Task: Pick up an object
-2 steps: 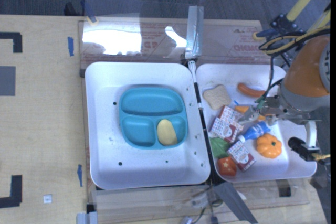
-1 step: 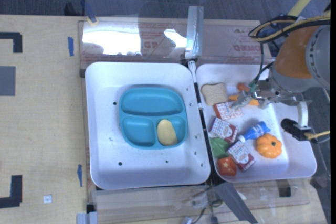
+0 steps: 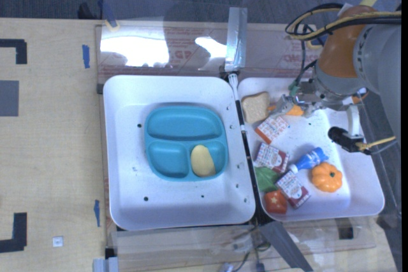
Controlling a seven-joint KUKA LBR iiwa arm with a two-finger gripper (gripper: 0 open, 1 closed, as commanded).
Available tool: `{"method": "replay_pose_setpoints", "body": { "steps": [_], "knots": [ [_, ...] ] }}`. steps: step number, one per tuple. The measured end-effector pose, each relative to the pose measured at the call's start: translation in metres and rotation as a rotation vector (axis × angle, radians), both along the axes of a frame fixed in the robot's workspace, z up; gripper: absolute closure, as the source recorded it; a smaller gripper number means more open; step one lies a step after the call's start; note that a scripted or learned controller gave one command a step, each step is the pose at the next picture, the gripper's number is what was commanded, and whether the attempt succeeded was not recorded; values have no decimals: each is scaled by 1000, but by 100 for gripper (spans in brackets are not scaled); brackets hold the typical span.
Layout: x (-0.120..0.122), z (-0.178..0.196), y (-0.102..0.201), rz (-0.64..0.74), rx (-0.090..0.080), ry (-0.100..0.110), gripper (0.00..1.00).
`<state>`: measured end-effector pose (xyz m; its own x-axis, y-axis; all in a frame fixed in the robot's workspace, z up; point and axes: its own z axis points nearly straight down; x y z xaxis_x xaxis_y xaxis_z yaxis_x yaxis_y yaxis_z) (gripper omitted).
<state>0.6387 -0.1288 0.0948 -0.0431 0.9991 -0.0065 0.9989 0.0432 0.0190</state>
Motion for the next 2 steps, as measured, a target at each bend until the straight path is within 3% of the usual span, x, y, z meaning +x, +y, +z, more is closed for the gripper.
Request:
{"method": "replay_pose_setpoints", "body": {
  "steps": [1, 2],
  "knots": [
    [25, -2, 8, -5, -1, 37, 0],
    [23, 7, 8, -5, -2, 44, 100]
  ]
}}
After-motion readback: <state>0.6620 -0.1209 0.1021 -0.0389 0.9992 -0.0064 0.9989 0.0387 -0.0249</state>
